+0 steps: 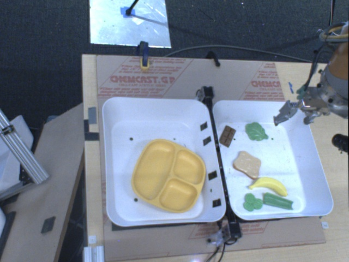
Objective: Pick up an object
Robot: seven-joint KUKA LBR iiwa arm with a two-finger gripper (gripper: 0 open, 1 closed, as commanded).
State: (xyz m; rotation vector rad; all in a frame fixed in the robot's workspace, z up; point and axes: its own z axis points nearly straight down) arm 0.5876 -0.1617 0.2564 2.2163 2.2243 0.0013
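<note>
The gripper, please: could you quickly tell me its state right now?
Gripper: open, holding nothing, above the right bin's far right edge.

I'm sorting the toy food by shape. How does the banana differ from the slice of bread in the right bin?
The banana is bright yellow; the slice of bread is tan. The banana is slim and curved; the bread is broad and blocky. The banana lies nearer the bin's front edge, the bread just behind it. Both rest flat in the right bin.
</note>
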